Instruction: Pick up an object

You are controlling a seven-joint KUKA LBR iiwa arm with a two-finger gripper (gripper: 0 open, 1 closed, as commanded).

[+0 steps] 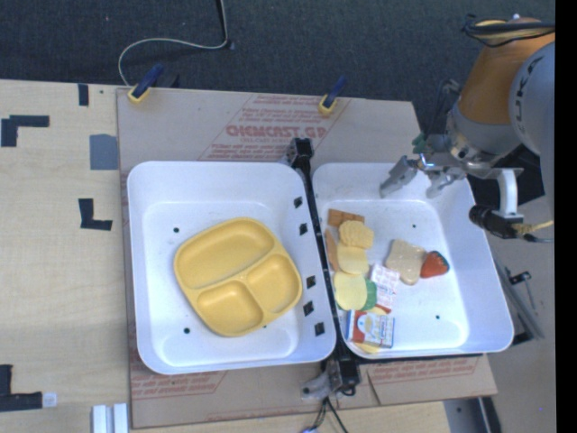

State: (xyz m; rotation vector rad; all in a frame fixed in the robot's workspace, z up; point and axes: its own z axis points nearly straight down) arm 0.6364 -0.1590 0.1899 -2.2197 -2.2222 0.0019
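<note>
Over the right bin: the gripper point(416, 180) is seen hovering at the far rim, the grey arm point(509, 79) with its orange band reaching in from the right.
Gripper state: the two fingers are spread apart with nothing between them — released, no object held.
Right bin point(451, 327): a cluster of toy food is gathered against its left wall, by the divider between the bins.
Cluster contents: a brown cracker-like piece with a ridged yellow piece point(355, 234) on it, two more yellow pieces below, a tan bread slice point(405, 261), a red strawberry point(435, 264) touching the bread's right side, and a small printed packet point(371, 328) at the near end.
Left bin point(144, 197): a yellow divided plate point(237, 275) is lying flat in the middle, well apart from the gripper.
Key relation: every pickable thing lies toward the viewer and to the left of the gripper — the bread slice and strawberry are judged the nearest candidates, almost straight down the picture from the fingers.
Long axis: the yellow stack and the packet are strung out in a line along the divider wall; the bread slice sits tilted, its longer side running roughly up and down the picture.
Step in hand: judged to be the approach — no descent onto any object is completed.
Next move calls for: a shift toward the near side, then a lowering.
Risk: pieces touching each other may be nudged.
</note>
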